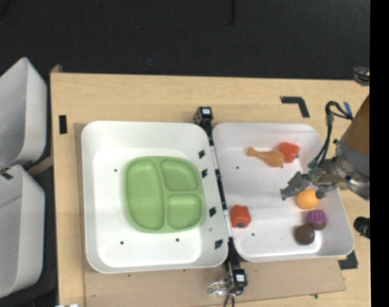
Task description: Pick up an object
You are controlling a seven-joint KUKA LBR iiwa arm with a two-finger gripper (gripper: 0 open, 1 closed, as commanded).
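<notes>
One orange ball [308, 199] lies just below the gripper [297, 187], whose fingers stand apart.

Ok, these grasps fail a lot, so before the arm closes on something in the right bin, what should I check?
1. Gripper over the right bin: ok.
2. Target close: orange ball lies just beside the gripper: ok.
3. Ball between the fingers: cannot tell.
4. Neighbours spaced: purple piece and brown ball sit near the ball: not ok.
5. Green divided plate in the left bin, out of the way: ok.
</notes>
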